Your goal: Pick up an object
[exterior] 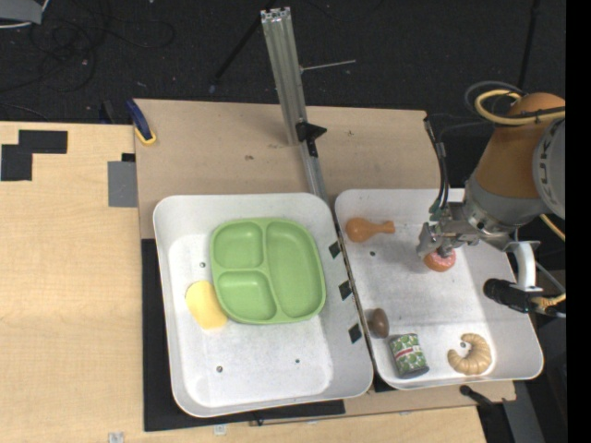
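**Gripper low over a small pink object, pick not yet confirmed**

A grey and orange arm reaches in from the right. Its gripper (440, 245) sits low in the right bin (517, 363), directly over a small pink and red object (441, 261), toward the far side of that bin. Whether the gripper is wide, narrow or gripping cannot be told from this angle. The object appears to rest on the bin floor, so the lift seems still to come.

The right bin holds 5 things: 1 pink object, 1 orange drumstick-shaped toy (367, 230), 1 small brown piece (377, 321), 1 green can (407, 354) and 1 croissant (472, 353). The left bin (249, 386) holds 1 green divided plate (268, 271) with 3 compartments and 1 yellow item (205, 305) touching the plate's left edge.
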You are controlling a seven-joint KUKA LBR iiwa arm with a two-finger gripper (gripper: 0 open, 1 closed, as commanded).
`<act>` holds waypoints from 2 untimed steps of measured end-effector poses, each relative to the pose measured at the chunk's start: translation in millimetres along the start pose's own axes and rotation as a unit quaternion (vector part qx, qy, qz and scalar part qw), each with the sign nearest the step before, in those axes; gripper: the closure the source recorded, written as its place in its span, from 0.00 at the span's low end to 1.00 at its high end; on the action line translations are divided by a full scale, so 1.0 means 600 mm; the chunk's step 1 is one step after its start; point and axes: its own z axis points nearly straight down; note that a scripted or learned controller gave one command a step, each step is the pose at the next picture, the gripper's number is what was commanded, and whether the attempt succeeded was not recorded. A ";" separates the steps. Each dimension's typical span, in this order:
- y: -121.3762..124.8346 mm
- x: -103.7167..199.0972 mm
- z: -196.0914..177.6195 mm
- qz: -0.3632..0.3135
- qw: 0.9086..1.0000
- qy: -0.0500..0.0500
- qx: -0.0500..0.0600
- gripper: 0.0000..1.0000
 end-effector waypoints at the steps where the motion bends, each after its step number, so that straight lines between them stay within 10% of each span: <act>1: -0.003 -0.003 -0.071 0.000 1.000 0.000 -0.001 1.00; 2: -0.002 -0.005 -0.155 0.000 1.000 -0.001 -0.001 1.00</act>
